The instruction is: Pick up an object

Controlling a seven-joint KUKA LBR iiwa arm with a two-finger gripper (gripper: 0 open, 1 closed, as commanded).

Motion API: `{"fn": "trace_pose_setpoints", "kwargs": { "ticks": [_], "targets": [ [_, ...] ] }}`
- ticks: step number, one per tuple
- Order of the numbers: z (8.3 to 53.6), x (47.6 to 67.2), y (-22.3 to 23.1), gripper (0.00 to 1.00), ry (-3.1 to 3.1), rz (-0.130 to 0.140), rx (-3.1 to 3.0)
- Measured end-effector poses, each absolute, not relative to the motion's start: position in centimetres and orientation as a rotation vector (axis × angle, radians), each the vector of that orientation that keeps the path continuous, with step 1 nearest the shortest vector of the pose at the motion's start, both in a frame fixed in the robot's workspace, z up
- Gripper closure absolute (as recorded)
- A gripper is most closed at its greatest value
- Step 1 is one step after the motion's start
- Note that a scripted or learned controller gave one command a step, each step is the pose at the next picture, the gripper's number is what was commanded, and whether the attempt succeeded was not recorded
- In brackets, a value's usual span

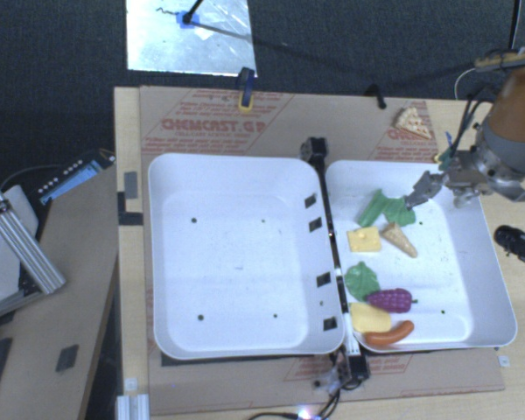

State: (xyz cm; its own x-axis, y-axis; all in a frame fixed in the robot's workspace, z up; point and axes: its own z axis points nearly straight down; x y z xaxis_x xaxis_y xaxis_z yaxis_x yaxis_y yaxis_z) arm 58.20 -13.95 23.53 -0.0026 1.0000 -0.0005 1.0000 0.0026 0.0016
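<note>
The arm (pixel 507 138) enters from 3 o'clock and carries the end effector (pixel 420 191) low over the upper part of the right bin (pixel 481 261). Whether the end effector is open or closed cannot be told, and nothing is visibly gripped.

Key relation: the green leaf (pixel 387 208) lies just beside the tip at its 8 o'clock, possibly touching; contact cannot be confirmed. The leaf's long axis runs from 8 o'clock to 2 o'clock, roughly in line with the end effector's approach. This makes the leaf the nearest candidate for the pick.

Other candidates, all in the right bin:
- Cone (pixel 400 240), just below the tip at 6 o'clock, long axis from 10 to 4 o'clock.
- Yellow block (pixel 364 240), at 8 o'clock from the tip, beyond the leaf.
- Green piece (pixel 361 280), near the divider (pixel 332 243), at 7 o'clock.
- Grapes (pixel 390 300), at 6 o'clock, well apart from the tip.
- Yellow piece (pixel 369 316) and sausage (pixel 388 333), touching each other at the bin's lower left corner.

The left bin (pixel 236 252) holds no objects. A pizza slice (pixel 413 122) lies on the bench (pixel 210 121), outside both bins, at 12 o'clock from the tip.

Judgement: the pick is not yet done. The next move likely calls for a short shift toward 8 o'clock onto the leaf. The leaf looks thin and flat, so a grip may slip.
</note>
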Motion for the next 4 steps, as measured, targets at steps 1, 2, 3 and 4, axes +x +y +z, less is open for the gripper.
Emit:
{"fn": "trace_pose_setpoints", "kwargs": {
  "ticks": [1,2,3,4],
  "targets": [
    [12.9,56.4,-12.5,0.00,2.230,-0.007,2.225],
    [8.4,60.6,-8.3,0.00,2.232,0.003,2.212],
    [9.7,60.6,-8.6,1.00,2.224,0.005,2.215],
    [19.0,57.6,-7.3,1.00,2.222,0.010,2.211]
  ]
}}
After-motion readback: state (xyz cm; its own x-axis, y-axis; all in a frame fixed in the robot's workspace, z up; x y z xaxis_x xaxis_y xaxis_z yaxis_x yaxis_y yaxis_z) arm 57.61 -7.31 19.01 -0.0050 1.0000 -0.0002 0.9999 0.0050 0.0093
